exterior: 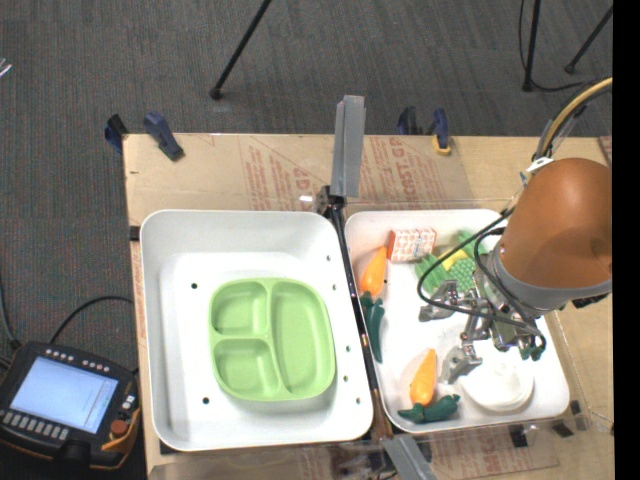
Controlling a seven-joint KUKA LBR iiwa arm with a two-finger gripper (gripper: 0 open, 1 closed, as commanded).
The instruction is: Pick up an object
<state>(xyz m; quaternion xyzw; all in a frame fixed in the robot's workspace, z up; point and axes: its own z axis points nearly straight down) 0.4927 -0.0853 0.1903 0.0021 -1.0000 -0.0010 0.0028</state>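
In the right bin [400, 423] lie several toy foods. One orange carrot with a green top [424, 380] rests near the bin's front. A second carrot [373, 273] lies along the left wall. A pink wafer-like block [412, 242] sits at the back, and a yellow and green piece [455, 259] lies beside it. A white round dish [497, 388] occupies the front right corner. My gripper [462, 356] hangs low over the bin's middle, between the front carrot and the dish. Its fingers stand apart with nothing between them.
The left bin [170, 268] holds a green divided plate [271, 339]. A grey upright post [347, 148] stands behind the seam between the bins. The orange wrist band [560, 228] covers the right bin's right side. A teach pendant [65, 398] lies at the lower left.
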